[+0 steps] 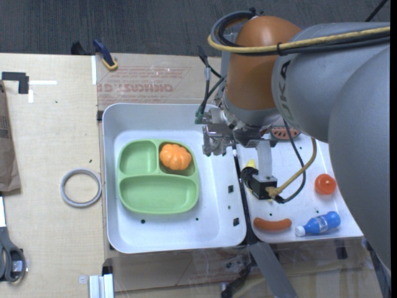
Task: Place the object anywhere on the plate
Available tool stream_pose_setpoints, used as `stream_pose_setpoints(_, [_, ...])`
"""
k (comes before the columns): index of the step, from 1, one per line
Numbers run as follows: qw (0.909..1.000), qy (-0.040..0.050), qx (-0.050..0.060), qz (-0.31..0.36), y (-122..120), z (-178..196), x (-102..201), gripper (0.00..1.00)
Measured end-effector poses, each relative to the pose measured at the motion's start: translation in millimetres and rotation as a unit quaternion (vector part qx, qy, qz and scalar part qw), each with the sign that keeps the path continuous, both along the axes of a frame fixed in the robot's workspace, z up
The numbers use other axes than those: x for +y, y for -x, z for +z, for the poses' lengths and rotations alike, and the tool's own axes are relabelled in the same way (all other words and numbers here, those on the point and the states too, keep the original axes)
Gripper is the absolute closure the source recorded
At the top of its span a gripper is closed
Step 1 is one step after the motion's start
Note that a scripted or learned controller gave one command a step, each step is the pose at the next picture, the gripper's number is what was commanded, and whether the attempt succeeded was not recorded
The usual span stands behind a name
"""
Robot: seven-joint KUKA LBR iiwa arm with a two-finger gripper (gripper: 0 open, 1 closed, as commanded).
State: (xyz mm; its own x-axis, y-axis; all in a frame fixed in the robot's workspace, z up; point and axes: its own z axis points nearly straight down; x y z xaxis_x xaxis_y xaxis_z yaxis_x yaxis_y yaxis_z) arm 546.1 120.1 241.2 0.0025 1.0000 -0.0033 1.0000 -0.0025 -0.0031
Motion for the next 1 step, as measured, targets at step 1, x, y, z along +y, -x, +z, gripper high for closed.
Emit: stream_pose_setpoints(1, [1.0,0.0,0.0,0.0,0.1,-0.1,0.3,0.0])
